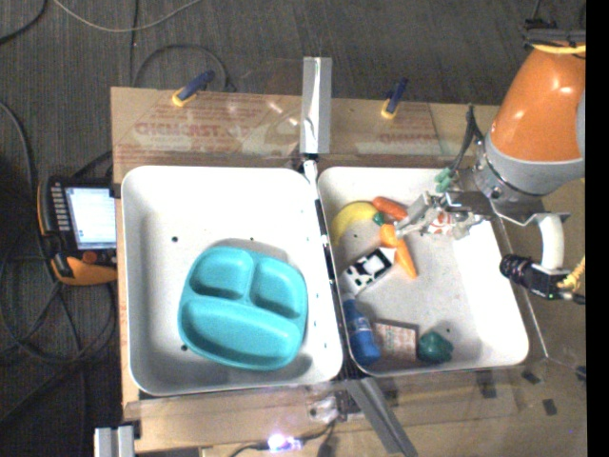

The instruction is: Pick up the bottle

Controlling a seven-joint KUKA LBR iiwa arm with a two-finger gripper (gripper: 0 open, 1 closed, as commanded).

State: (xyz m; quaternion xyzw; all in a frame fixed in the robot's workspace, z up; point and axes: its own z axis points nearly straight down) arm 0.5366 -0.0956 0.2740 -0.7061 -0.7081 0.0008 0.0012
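Note:
The bottle (360, 331) is blue and lies on its side at the front left of the right bin (476, 298), close to the bin's left wall. My gripper (433, 217) hangs over the back middle of that bin, well behind and to the right of the bottle. It sits just right of two orange carrots (400, 241). A small white and red thing shows at the gripper's tip, and I cannot make out what it is.
The right bin also holds a yellow fruit (352, 222), a black and white cube (368, 269), a brown card (395, 336) beside the bottle and a dark green lump (435, 347). A teal divided plate (245, 305) lies in the left bin (162, 208).

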